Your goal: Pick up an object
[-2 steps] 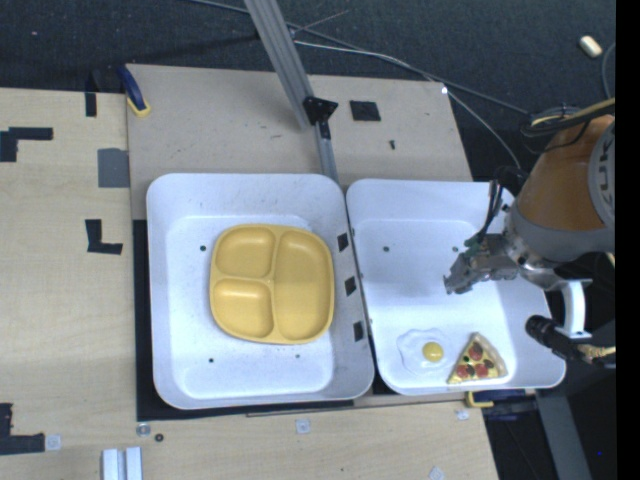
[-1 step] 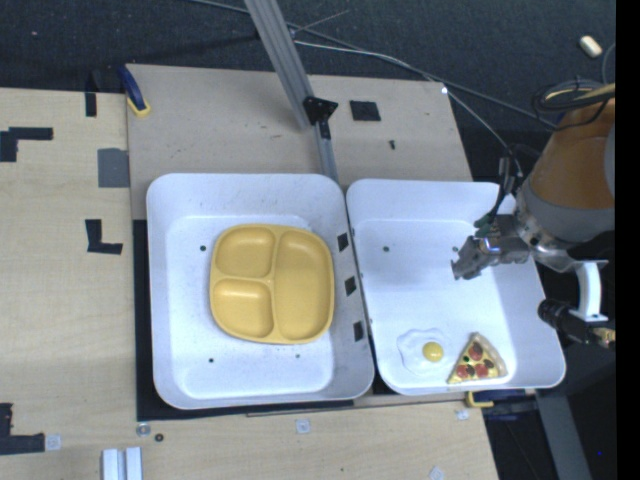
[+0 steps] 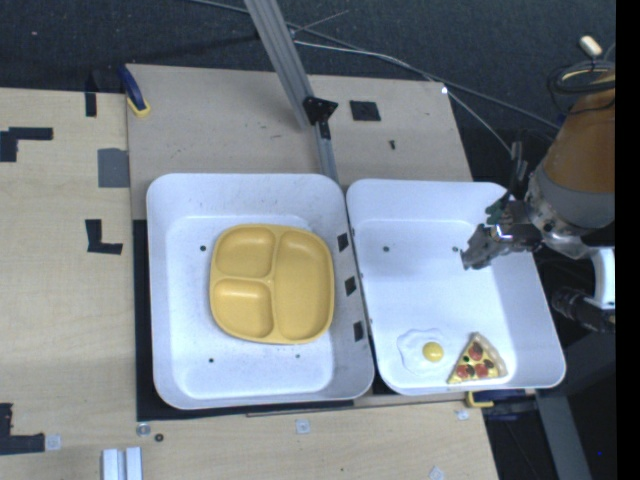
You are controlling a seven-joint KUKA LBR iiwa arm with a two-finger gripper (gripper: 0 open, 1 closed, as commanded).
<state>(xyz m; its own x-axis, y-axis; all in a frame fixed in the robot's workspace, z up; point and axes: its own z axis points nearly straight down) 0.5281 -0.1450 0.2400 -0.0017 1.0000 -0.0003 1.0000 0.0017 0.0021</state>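
Observation:
A toy fried egg (image 3: 424, 350) and a toy pizza slice (image 3: 478, 359) lie side by side at the near edge of the right bin (image 3: 420, 218). The gripper (image 3: 478, 250) hangs over the right part of that bin, well behind both toys, pointing down and left. Nothing shows between its fingers. A yellow divided plate (image 3: 271, 283) sits in the middle of the left bin (image 3: 180, 268).
The arm's orange band and grey wrist (image 3: 582, 173) come in from the right over the right bin's rim. A slanted metal pole (image 3: 285, 53) with a black clamp stands behind the bins. Thin cables run across the dark floor at the back.

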